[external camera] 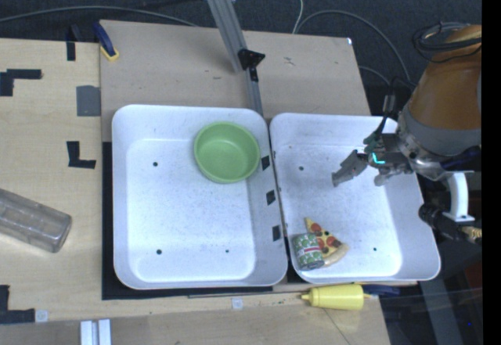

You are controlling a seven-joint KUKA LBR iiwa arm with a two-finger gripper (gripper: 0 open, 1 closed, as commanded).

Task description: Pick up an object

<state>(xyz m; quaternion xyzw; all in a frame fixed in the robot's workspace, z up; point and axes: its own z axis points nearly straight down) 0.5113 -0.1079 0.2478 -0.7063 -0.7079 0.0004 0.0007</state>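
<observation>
The tool [350,169] hangs over the right bin [407,257], in its far half, w/ nothing between its fingers. They look a bit apart, about mid-wide, but it's small and hard to be sure.

Things to pick: a green bowl [226,151] in the left bin [141,257], at the far right part, close to the wall btw the bins. A small flat pizza toy [326,242] lies in the right bin's near left corner, touching a little printed packet [308,252].

The bowl looks light, stiff and smooth, prob plastic. Best grab: pinch the rim, one finger in, one out. It may slip. The pizza toy is flat and low, so it's hard to get under; grab across its thin sides. The packet looks soft and may squish.

The packet has colors on it, but no words I can read. A yellow bottle [337,296] lies on the desk [47,148] near the right bin; no label to see.
</observation>
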